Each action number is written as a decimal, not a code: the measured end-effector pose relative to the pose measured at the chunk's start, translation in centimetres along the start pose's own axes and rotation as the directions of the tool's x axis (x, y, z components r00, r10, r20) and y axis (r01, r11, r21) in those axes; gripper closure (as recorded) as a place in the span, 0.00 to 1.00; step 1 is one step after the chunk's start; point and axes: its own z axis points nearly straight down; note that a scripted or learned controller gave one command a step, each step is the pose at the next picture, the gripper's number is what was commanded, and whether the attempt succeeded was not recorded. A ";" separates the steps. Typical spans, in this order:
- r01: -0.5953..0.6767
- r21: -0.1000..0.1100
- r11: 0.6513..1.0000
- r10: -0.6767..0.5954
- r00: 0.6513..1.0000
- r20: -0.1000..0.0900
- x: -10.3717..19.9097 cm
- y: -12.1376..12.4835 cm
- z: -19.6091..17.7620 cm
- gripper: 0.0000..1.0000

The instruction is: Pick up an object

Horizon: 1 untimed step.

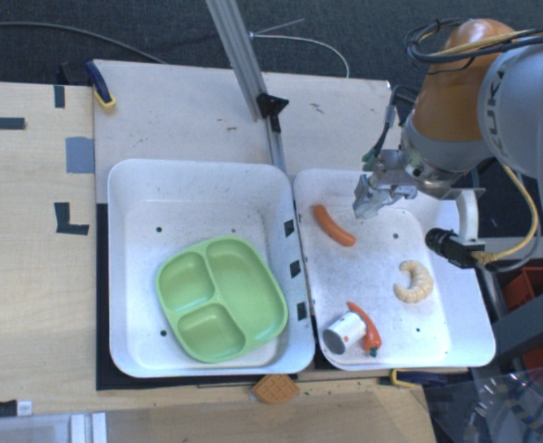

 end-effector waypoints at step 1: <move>0.000 0.000 1.000 0.000 1.000 -0.001 5.3 -0.9 -0.5 1.00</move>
